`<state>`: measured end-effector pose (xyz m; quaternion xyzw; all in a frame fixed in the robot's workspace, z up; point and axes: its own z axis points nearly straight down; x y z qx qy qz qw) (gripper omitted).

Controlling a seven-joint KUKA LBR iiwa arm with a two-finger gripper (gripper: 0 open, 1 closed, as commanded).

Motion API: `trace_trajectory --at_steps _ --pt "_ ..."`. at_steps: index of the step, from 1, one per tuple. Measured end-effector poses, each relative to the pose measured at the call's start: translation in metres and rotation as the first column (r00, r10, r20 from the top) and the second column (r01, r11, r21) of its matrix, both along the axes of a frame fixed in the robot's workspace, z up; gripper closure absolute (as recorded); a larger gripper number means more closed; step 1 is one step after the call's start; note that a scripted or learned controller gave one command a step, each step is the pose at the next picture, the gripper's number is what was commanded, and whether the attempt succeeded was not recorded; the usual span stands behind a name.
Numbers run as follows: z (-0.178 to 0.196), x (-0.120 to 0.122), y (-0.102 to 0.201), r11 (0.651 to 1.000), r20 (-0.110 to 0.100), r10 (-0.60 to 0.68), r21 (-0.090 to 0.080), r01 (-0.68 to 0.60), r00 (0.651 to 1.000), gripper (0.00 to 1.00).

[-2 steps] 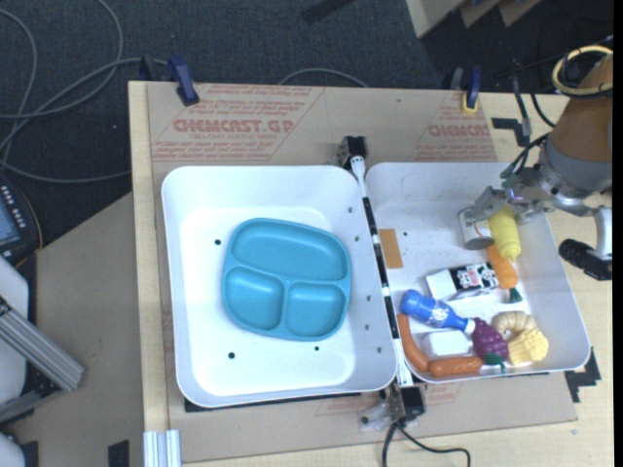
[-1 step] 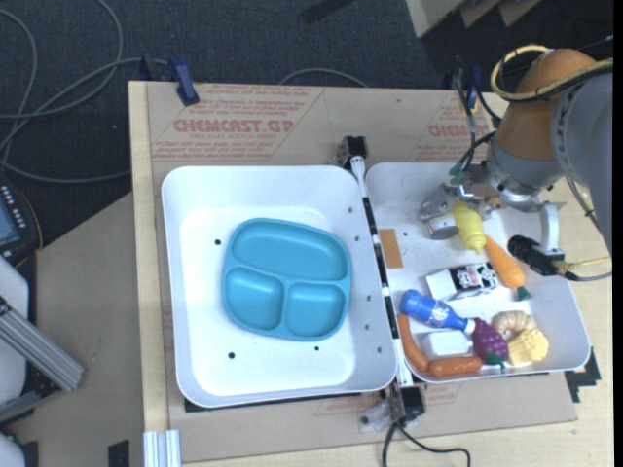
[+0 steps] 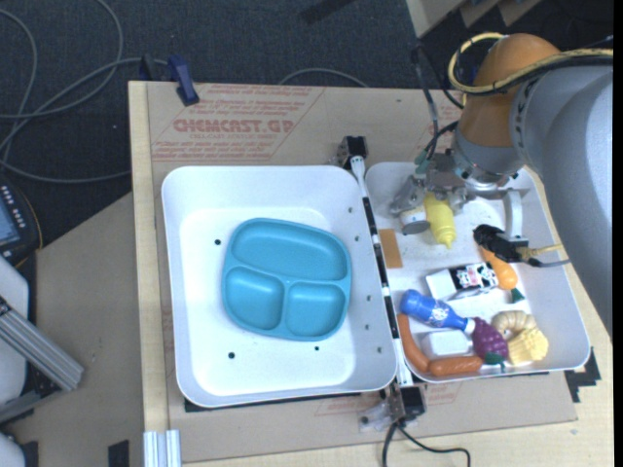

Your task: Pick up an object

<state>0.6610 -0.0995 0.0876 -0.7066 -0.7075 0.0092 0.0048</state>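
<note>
Yellow plastic squeeze bottle (image 3: 442, 221) lies in the right white bin (image 3: 569, 334), not yet lifted, directly beneath my end effector (image 3: 435, 189); whether that end effector is apart or together I cannot tell.

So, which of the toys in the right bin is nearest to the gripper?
The yellow bottle. It lies directly under the gripper at the bin's far end, while the blue bottle, grapes and corn lie toward the near end.
</note>
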Motion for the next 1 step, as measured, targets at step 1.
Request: trace_trajectory --at_steps 1 --pt "0.1034 -0.0864 0.0705 1.000 0.021 0.005 0.011 -0.005 1.000 1.00"
